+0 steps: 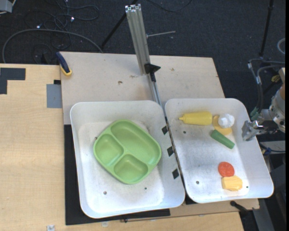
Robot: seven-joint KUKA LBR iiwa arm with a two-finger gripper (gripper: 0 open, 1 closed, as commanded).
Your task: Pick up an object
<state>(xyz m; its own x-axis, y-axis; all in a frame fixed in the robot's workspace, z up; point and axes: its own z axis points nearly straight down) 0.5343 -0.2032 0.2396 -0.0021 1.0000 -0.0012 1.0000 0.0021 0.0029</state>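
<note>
Candidates in the right bin [260, 177]: yellow bottle [197, 118], green stick [222, 139], red disc [226, 168], yellow block [232, 183], probably light rigid plastic. The block's flat sides look easiest to pinch; whether the end effector [253, 127] at the rim is spread cannot be told.

Left of the gripper [249, 129], bare floor in the right bin [202, 162] lies open; green stick [222, 139] and seemingly a white cap [226, 121] crowd nearest.
</note>
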